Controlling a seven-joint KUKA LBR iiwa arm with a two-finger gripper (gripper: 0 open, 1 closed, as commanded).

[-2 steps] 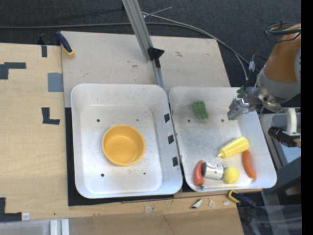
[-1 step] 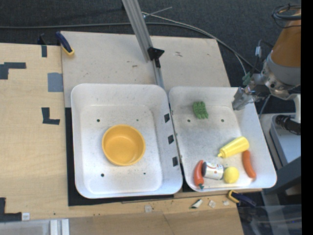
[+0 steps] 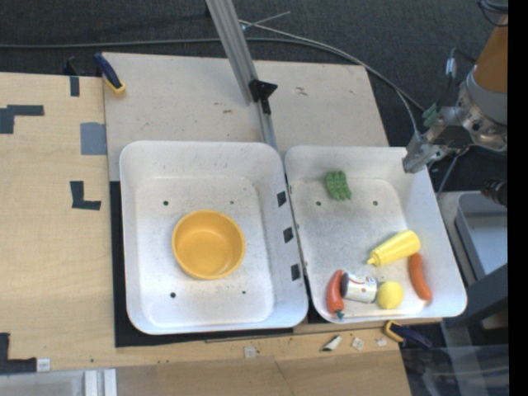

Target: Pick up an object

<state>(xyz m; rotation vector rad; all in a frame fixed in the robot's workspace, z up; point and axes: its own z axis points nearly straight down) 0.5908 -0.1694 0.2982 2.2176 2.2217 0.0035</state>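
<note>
The arm (image 3: 495,64) is cut off by the right and top edges, so that little beyond the orange band and the wrist is seen. The gripper (image 3: 417,157) is seen as a dark, blurred shape over the far right rim of the right bin (image 3: 437,221); its fingers cannot be made out. Part of the red pepper (image 3: 333,294) is hidden behind the small can (image 3: 360,288), whose label is too small to be read. The slanted metal post (image 3: 235,44) is cut off by the top edge.
</note>
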